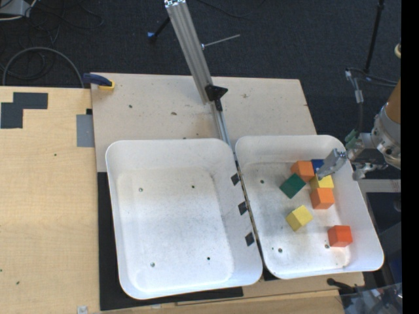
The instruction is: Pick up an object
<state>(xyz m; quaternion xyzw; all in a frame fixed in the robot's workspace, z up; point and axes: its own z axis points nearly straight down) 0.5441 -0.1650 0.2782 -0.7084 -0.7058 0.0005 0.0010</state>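
End effector (pixel 332 162) low over right bin (pixel 366 254), finger state impossible to tell, tip at blue block (pixel 318 165), orange block (pixel 302 170) just at nine o'clock, green block (pixel 292 186) beside, left bin (pixel 124 156) alongside

Wooden bench (pixel 157 110), 2 white bins (pixel 124 175) side by side

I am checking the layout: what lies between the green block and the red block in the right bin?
In the camera view, the yellow block lies between the green block and the red block.
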